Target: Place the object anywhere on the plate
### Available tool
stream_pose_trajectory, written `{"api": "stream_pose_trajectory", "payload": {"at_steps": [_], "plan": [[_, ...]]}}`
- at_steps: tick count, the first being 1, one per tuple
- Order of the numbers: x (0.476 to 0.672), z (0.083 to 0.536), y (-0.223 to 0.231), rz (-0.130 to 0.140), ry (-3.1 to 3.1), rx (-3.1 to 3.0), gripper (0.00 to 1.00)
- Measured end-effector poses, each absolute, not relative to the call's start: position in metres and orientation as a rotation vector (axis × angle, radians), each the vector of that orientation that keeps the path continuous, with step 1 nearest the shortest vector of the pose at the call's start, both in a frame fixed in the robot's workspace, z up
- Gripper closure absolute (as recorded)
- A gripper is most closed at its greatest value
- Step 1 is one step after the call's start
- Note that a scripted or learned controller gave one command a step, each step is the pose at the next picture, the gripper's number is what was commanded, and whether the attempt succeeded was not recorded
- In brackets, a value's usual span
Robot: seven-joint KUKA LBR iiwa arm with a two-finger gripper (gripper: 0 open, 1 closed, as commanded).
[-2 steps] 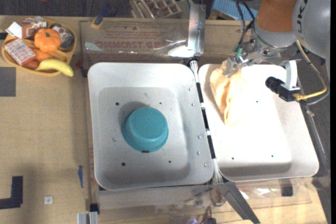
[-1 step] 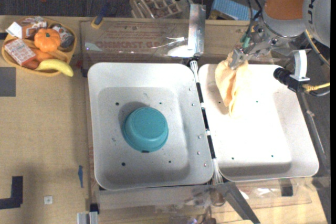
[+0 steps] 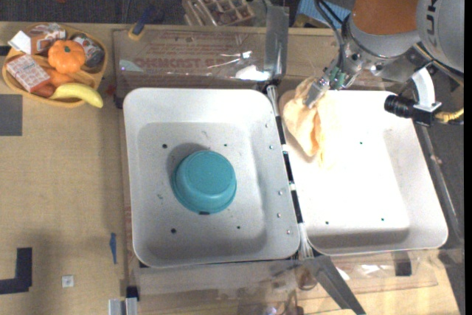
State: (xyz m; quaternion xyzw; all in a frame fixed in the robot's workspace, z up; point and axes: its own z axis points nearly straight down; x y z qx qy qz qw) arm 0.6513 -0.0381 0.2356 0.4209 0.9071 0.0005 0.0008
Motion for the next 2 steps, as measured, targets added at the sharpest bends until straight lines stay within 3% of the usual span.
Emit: {"api": "stream_pose_trajectory", "payload": {"at_steps": [2], "plan": [[0.621, 0.251, 0.056, 0.003, 3.136, 0.114, 1.0]]}}
